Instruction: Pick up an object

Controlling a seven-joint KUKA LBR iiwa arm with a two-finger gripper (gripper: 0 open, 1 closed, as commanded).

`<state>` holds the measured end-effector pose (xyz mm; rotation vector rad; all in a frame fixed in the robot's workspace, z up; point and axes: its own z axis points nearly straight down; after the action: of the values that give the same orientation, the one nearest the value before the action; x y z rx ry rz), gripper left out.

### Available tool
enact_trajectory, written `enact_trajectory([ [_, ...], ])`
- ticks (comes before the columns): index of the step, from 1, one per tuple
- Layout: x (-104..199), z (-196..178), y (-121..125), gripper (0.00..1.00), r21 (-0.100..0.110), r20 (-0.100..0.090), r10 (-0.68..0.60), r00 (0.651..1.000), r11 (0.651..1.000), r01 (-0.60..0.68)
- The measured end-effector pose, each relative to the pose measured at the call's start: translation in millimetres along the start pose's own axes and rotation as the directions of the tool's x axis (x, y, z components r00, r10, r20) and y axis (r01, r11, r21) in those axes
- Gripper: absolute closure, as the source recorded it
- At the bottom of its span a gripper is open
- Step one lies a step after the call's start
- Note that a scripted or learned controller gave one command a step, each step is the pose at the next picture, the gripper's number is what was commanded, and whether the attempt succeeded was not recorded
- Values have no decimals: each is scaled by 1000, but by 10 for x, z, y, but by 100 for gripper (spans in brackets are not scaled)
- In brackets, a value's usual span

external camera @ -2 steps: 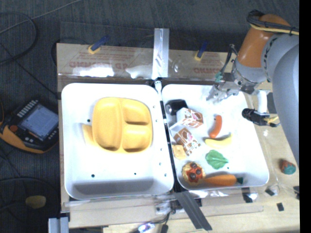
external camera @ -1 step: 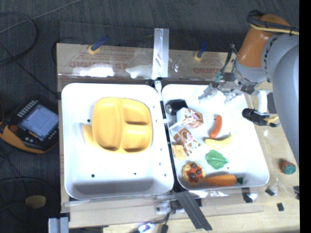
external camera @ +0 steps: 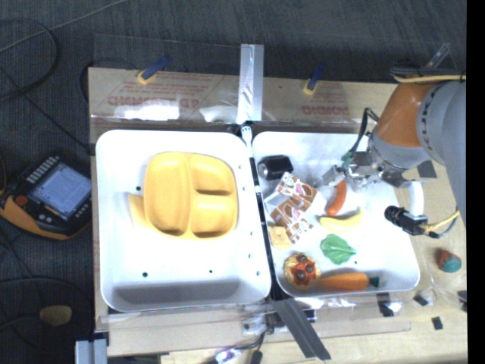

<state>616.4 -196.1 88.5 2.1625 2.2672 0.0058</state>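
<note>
Arm comes in from the right edge of the frame, orange band at upper right, w/ the end effector [external camera: 355, 174] low in the upper-right part of the right bin [external camera: 394, 268]. Can't tell whether it's open or closed, metal parts too cluttered at this angle. Just below-left of it, touching or nearly so, lies a small red-orange chili pepper [external camera: 338, 196], slim, tilted, w/ a pale tip; contact itself not clear. Directly under that, a yellow banana [external camera: 340, 218], short and curved. Below it a green leaf [external camera: 337, 248], flat. Along the bin's lower edge a long orange carrot [external camera: 342, 281], and at its left end a round brown-orange item [external camera: 301, 269], type unclear. Centre-left of the bin: patterned brown/white packet [external camera: 292, 201]; above it a black object [external camera: 274, 165]; below it a small yellow block [external camera: 280, 236]. Left bin [external camera: 121, 279] holds a yellow divided tray [external camera: 189, 193], three compartments, in its upper middle. Far left of the frame, off the worktop [external camera: 106, 89], an orange-and-black handheld pendant [external camera: 45, 197] lies on the floor.
</note>
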Motion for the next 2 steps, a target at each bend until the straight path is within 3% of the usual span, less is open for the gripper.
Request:
enact_trajectory([
  [1,-3,-422,-281,0,9,-2,-62,998,998,62],
  [2,91,-1441,111,0,10,1,140,990,990,-140],
])
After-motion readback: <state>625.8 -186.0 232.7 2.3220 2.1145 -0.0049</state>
